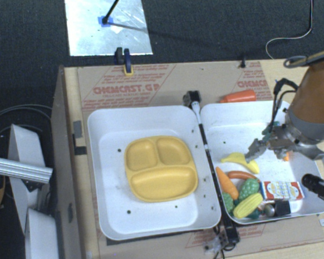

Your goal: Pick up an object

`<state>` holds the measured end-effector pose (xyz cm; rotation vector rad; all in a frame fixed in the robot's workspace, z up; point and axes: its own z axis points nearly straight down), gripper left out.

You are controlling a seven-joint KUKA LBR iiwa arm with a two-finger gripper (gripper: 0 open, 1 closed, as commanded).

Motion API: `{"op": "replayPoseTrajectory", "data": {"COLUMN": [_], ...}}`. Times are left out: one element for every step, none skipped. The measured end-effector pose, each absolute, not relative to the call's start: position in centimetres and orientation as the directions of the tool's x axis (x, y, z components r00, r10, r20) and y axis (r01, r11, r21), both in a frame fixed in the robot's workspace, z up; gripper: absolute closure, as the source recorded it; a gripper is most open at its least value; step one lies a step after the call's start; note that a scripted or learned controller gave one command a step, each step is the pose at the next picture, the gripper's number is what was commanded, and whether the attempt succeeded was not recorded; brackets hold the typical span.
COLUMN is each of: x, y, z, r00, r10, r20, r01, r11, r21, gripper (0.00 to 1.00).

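My gripper [254, 149] hangs over the middle of the right bin [234, 120], tilted toward the left, just above and to the right of a yellow banana [238, 159]. Below the banana lie a red sausage-shaped toy [242, 175], an orange carrot [227, 183], a green broccoli-like piece [248, 189] and a yellow corn cob [247, 205]. A red and white box [283, 190] rests at the bin's lower right, with a small dark item [269, 209] beside it. Nothing shows in the gripper's grasp.
The left bin [105, 158] holds a yellow divided plate [159, 168]. A second orange carrot [237, 96] lies on the bench behind the right bin. A black clip [192, 98] sits on the ridge between the bins. Cables loop at the upper right.
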<state>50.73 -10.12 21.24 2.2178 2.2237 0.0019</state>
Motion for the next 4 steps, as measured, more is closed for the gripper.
{"op": "replayPoseTrajectory", "data": {"x": [52.1, 49.0, 56.7, 60.2], "y": [-10.9, -14.7, -15.1, -12.1], "z": [9.9, 8.7, 8.5, 8.5], "r00": [0.000, -0.001, -0.003, -0.004], "r10": [1.000, 1.000, 1.000, 1.000], "r20": [-0.002, -0.002, -0.001, 0.000], "r01": [1.000, 1.000, 1.000, 1.000], "r11": [0.000, 0.001, 0.003, 0.004], "r21": [0.014, 0.013, 0.003, 0.003], "gripper": [0.00, 0.00, 0.00, 0.00]}}
